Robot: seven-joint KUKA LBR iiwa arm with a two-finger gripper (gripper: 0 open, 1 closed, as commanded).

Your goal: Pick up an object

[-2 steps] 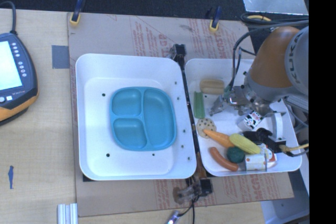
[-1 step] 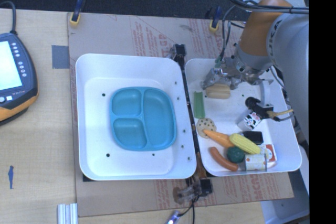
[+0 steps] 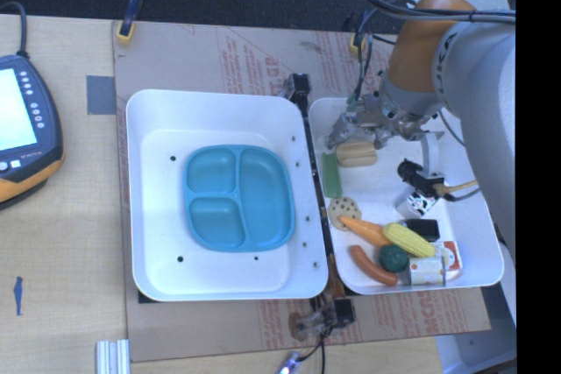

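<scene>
My gripper (image 3: 361, 132) hangs low over the far-left corner of the right bin (image 3: 478, 276), just above a tan, bread-like block (image 3: 356, 155). Whether I am wide, narrow or closed I cannot tell; my own wrist covers most of that part, and nothing shows clearly held.

The block lies close to the bin's left wall, beside a green strip (image 3: 330, 175). I judge that the main risk: coming down here, I could strike the wall or the strip and nudge the block aside instead of taking it.

The other candidates crowd the near edge: a carrot (image 3: 364, 230), a corn cob (image 3: 408, 238), a dark green ball (image 3: 394, 258), a sausage (image 3: 372, 265). They touch, so a grab there might slip.

The left bin (image 3: 140, 188) holds a blue divided plate (image 3: 238, 197). My arm cuts off the right bin's far-right corner.
</scene>
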